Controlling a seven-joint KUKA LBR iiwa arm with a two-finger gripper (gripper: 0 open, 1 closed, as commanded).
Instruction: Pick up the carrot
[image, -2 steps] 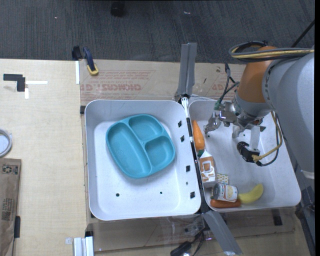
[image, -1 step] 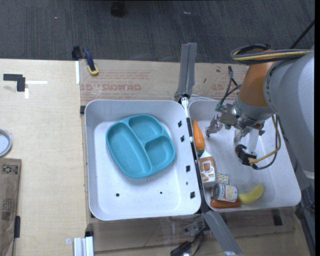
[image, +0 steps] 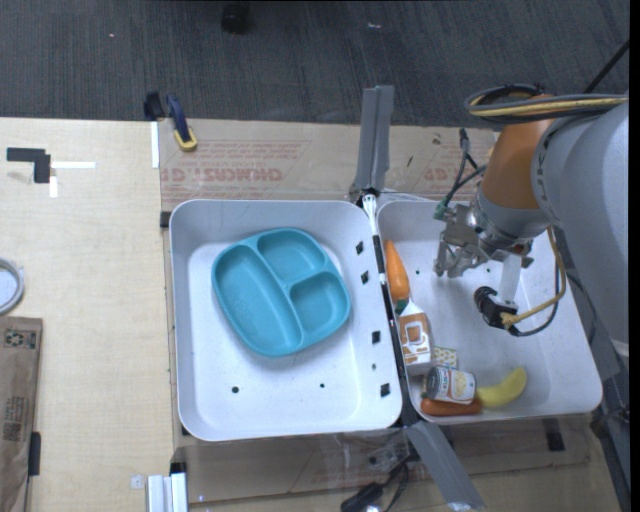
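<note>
The gripper (image: 452, 262) hangs near the carrot (image: 397, 272) in the right bin (image: 560, 395), apparently holding nothing, fingers slightly parted.

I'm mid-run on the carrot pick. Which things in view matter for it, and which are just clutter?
Belongs to the job:
- carrot, against the right bin's left wall
- gripper, above the right bin, to the carrot's right

Just lying about:
- blue divided plate in the left bin
- banana
- can
- small carton

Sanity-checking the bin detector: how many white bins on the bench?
2. The left bin holds a blue divided plate; the right bin holds the carrot, other food items and the claw.
</note>
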